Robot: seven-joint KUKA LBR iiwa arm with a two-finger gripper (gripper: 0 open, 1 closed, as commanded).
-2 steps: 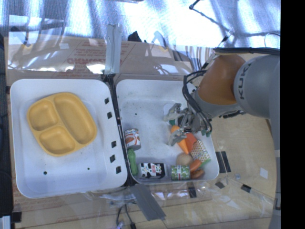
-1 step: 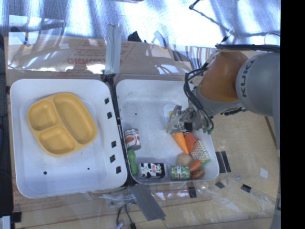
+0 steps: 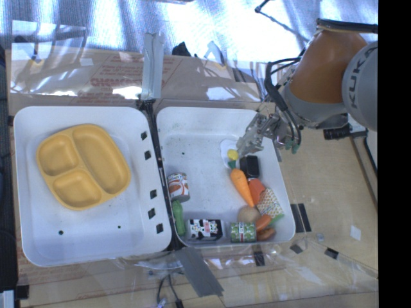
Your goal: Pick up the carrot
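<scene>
Camera view, single frame, everything placed relative to the right bin. My arm comes in from the right, past that bin's far right corner, orange band uppermost and grey wrist below it. Left bin sits touching the right bin's left wall; it carries a yellow tray with three compartments, tilted slightly.

My gripper hangs over the right bin's right side, near the far half of that wall. Whether it is apart or together I cannot tell; the tips are too small and cluttered with cables.

Carrot lies in the right bin, close to its right wall, about midway along it, long axis running near to far with a slight slant. It is just below the gripper tips in the frame and not between them. A black block lies just beside the carrot's far end, and a small yellow piece next to that. A red piece touches the carrot's right side.

Along the right bin's near wall: a black-and-white carton, a green can, a green vegetable toward the near left corner. A small tin stands by the left wall.
</scene>
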